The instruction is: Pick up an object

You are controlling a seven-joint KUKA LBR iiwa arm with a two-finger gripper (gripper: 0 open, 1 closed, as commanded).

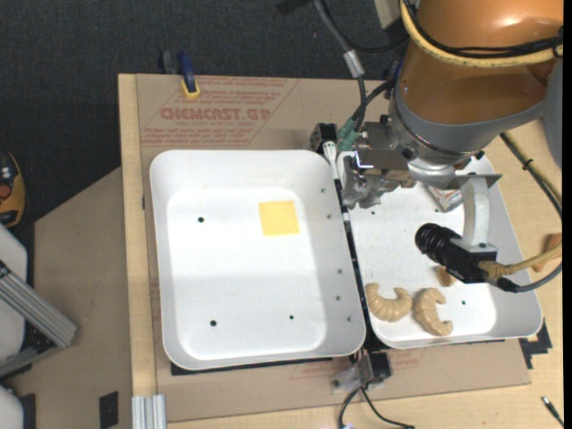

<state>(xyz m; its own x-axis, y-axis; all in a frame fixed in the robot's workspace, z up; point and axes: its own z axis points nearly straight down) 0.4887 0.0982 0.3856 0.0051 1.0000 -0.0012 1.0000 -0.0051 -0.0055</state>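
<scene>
Gripper (368,189) sits low over the right bin (393,239), at its far left corner, close beside the wall it shares with the left bin (163,239). The claw's opening is buried under the wrist housing, so I cannot tell whether it is wide, narrow or holding anything. The floor showing around it is bare white.

Candidates for the pick:
- Left croissant-shaped piece (390,303) and right croissant-shaped piece (432,310) lie side by side, close together, at the near edge of the right bin, well apart from the gripper. They look bulky and curved, and are probably the easiest things to pinch.
- Small tan scrap (444,276) lies just beyond the right piece, partly hidden by robot hardware. I cannot identify it.
- Yellow square (279,218) lies flat and alone in the left bin, towards the far right of its floor. It looks thin, so I'd judge it hard to get under.

The bins' shallow rims likely serve to keep loose items corralled.

In the way: the paired bin walls right beside the gripper would catch any sideways sweep. The arm (474,43) overhangs the far part of the right bin and masks what lies beneath it.

Surroundings: cardboard sheet (223,105) with red print lies under both bins. A blue-and-yellow clamp (186,74) sits on its far edge, well clear.
</scene>
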